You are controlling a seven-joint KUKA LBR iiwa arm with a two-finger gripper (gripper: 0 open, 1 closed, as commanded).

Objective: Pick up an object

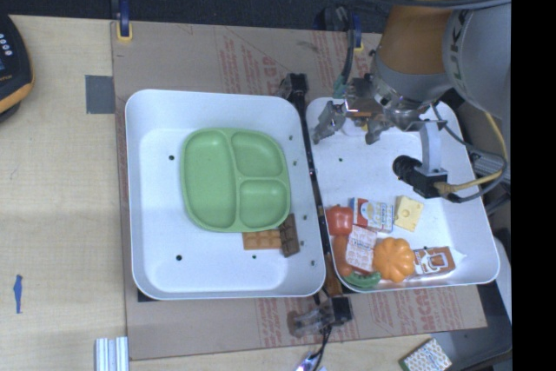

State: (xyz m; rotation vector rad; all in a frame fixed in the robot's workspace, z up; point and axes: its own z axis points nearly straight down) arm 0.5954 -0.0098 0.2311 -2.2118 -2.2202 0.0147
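Note:
My gripper [350, 123] hangs over the far left corner of the right bin [460, 274], fingers spread with nothing between them. A heap of toy food lies at the bin's near edge: a red piece [339, 220], a small printed carton [374, 213], a yellow cheese wedge [408, 211], an orange pumpkin [393, 258], a white packet [359, 249], a brown-labelled box [433, 261] and something green [365, 279]. The heap sits well nearer than the gripper, apart from it.
The left bin [148, 187] holds a green divided plate [235, 179] and a brown waffle-like block [271, 238] by its near edge. A black clamp [422, 175] sticks into the right bin from the arm's side. A yellow-black device [12, 69] rests far left.

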